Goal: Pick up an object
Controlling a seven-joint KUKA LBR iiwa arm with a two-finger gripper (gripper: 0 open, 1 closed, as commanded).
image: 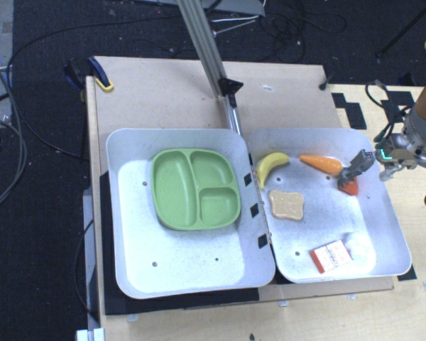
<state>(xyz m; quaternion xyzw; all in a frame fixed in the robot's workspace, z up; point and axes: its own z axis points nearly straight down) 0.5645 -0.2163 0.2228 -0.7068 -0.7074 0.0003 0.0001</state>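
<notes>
Even, soft overhead light, faint shadows, slightly grainy, mildly blurred frame edges.

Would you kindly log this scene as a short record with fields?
left bin: green three-compartment plate
right bin: yellow banana, orange carrot, slice of toast, red and white carton, small red item
gripper: low over the right bin, beside the carrot, above the red item
grasp: cannot tell

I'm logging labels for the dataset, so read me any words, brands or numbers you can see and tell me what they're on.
No text can be read.
Small red and white box in the right bin: it may carry print, but it is too small and blurred to read.
Green divided tray, banana, carrot, bread slice: no markings.
</notes>
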